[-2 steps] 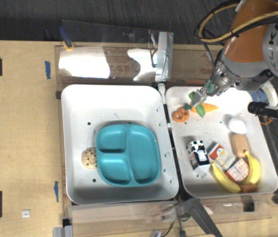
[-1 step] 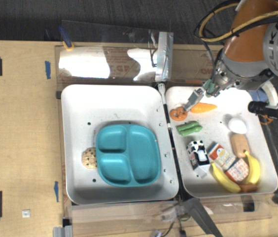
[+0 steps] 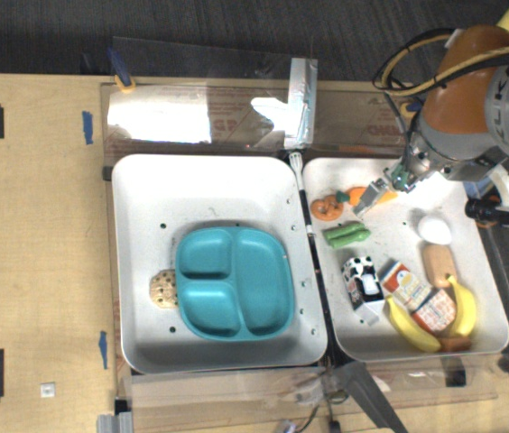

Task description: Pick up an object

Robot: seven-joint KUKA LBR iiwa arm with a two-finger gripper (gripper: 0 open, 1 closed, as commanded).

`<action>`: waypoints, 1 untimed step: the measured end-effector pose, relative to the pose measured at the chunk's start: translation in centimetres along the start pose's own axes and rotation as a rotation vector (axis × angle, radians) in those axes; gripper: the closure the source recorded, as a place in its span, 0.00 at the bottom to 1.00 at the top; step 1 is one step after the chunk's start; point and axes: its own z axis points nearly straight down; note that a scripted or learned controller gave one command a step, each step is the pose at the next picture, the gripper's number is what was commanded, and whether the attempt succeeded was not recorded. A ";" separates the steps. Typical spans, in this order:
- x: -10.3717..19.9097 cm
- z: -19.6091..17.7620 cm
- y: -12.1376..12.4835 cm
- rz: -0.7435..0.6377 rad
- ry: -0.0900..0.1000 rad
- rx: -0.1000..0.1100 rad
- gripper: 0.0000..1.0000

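The grey arm with its orange band is seen reaching in over the right-hand shallow white bin (image 3: 494, 336), and its two-finger gripper (image 3: 376, 194) is poised above the bin's far left part. A small orange piece appears to sit at the fingertips, but whether it is actually clamped cannot be told, nor can the width of the gripper.

With the gripper taken as landmark, a small round orange pumpkin-like toy (image 3: 328, 207) lies just beside it toward the bin's inner wall, and a green pea-pod-shaped toy (image 3: 346, 234) lies just nearer the camera. A white egg-shaped object (image 3: 434, 231) is found to its other side, and a yellow plastic banana (image 3: 422, 324) well apart at the near end, among crowded packets.

The step in hand is judged to be the approach or closing on an object. A straight descent and a firm closure would next be called for.

Open floor is left around the gripper; the divider wall close beside the pumpkin toy limits sideways room there.
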 end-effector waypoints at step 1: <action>1.1 1.5 -8.6 -0.016 -0.003 -0.003 0.00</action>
